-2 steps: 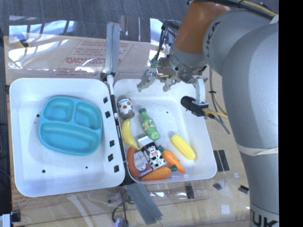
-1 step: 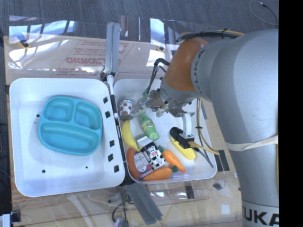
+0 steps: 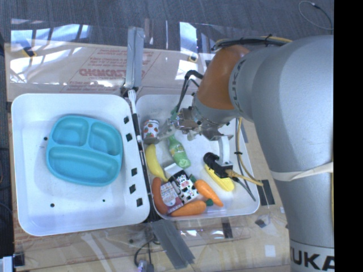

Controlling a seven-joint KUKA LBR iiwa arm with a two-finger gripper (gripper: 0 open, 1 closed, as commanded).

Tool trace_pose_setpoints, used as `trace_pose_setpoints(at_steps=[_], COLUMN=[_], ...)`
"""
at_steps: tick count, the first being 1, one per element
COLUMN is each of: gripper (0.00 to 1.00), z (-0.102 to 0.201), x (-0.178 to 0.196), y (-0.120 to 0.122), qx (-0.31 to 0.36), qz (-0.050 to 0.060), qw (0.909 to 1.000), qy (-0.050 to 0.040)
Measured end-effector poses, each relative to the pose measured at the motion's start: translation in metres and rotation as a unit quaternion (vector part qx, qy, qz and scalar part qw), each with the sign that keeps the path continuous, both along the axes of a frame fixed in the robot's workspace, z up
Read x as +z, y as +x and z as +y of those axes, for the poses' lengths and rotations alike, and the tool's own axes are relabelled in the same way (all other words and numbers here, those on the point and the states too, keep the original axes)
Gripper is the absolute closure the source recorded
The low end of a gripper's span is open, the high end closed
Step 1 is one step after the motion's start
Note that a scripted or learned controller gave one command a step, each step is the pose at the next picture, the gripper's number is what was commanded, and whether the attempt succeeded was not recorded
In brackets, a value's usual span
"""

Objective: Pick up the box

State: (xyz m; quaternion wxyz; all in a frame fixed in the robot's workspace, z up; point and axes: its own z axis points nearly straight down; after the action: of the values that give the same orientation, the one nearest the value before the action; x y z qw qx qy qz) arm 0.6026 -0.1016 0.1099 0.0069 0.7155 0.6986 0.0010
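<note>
White right bin (image 3: 238, 208) holds the small box (image 3: 182, 186) near its front, among toy food. We see our pincer (image 3: 184, 123) above the bin's rear; whether it's open, we can't tell.

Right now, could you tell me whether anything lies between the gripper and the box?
Yes: the green plastic bottle lies between the gripper and the small black-and-white cow-print box, which is hemmed by a yellow banana and orange carrots.
</note>
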Motion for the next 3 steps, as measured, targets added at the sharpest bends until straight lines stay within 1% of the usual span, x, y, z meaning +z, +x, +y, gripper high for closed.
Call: trace_pose_setpoints(at_steps=[1, 2, 3], gripper=[0.00, 0.00, 0.00], z=[-0.012, -0.047, -0.031], x=[-0.014, 0.118, 0.196], y=[0.054, 0.054, -0.001], qx=[0.000, -0.053, 0.110], qz=[0.005, 0.006, 0.006], qw=[1.0000, 0.9986, 0.9940], qy=[-0.0013, 0.0044, 0.0033])
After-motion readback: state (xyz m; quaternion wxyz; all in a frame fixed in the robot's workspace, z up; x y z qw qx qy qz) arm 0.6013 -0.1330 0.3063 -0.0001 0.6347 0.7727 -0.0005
